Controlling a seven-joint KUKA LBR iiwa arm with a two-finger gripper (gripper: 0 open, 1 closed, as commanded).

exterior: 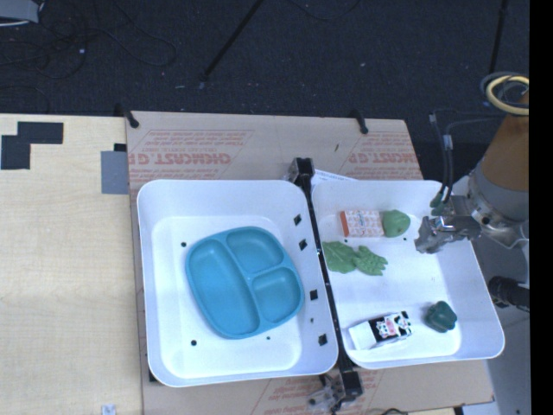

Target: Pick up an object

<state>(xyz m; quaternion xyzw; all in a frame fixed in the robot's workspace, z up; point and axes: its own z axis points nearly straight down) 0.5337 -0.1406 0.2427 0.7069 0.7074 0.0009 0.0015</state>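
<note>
Mirrored red print on cardboard (pixel 259 150) unreadable; tool (pixel 429 239) over right bin (pixel 471 318), grip state unclear

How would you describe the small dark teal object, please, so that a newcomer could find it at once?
Start at the right-hand shallow white bin. In its near right corner sits the small dark teal lumpy object, right of the white carton with black-and-pink print. It is darker and bluer than the green items farther back.
</note>
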